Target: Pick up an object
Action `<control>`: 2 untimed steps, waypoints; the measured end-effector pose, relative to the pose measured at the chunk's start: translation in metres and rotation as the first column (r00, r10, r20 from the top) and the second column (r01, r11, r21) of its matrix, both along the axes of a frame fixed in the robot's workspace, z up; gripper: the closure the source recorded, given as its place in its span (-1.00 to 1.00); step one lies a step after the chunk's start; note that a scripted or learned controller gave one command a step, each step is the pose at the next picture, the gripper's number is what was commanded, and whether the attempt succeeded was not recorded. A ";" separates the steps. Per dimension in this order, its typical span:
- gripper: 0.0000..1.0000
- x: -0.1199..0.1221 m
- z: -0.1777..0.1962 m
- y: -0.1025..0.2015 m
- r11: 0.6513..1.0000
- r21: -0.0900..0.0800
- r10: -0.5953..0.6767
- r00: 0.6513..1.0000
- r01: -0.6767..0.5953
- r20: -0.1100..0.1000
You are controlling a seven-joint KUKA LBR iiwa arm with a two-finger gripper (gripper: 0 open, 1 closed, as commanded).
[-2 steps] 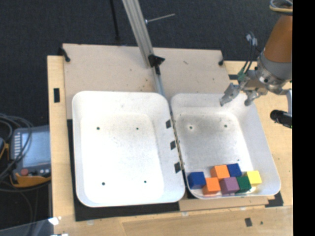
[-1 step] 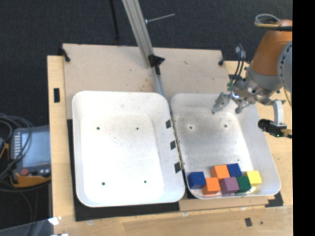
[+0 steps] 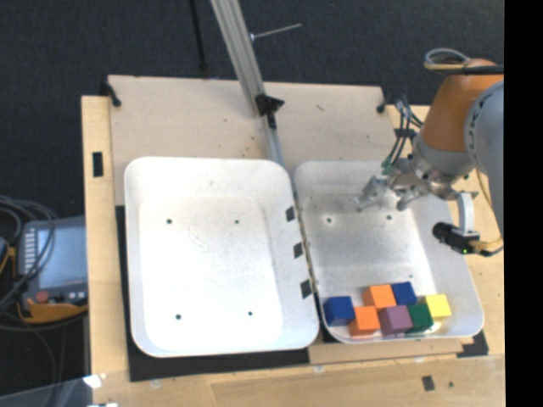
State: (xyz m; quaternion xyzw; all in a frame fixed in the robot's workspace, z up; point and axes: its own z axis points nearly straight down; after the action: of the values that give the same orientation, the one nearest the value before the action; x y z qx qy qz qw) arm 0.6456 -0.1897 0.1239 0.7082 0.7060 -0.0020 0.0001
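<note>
Two white bins side by side on the counter, left bin and right bin touching along their inner edges. Reaching in from the right, grey arm with its orange band, bent down toward the far part of the right bin. Hand low over that far part, above bare white floor; released or clenched, cannot tell from this slant. Well apart from the hand, blocks packed together in the near right corner of the right bin, in two rough rows. Far row: orange block, then small blue block just right of it. Near row, left to right: big blue block, second orange block, purple block, green block, yellow block at the right end. Slanting up from between the bins toward the far edge, a metal mast. Off the counter at left, a pendant with cables.
</note>
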 end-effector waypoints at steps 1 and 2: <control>1.00 0.002 0.014 -0.001 1.000 0.000 -0.002 1.000 0.002 0.007; 1.00 0.010 0.077 -0.005 1.000 0.001 0.004 1.000 -0.004 0.012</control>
State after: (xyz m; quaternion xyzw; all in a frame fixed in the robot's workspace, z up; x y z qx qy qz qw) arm 0.6557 -0.1943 0.2012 0.7067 0.7075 0.0024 0.0038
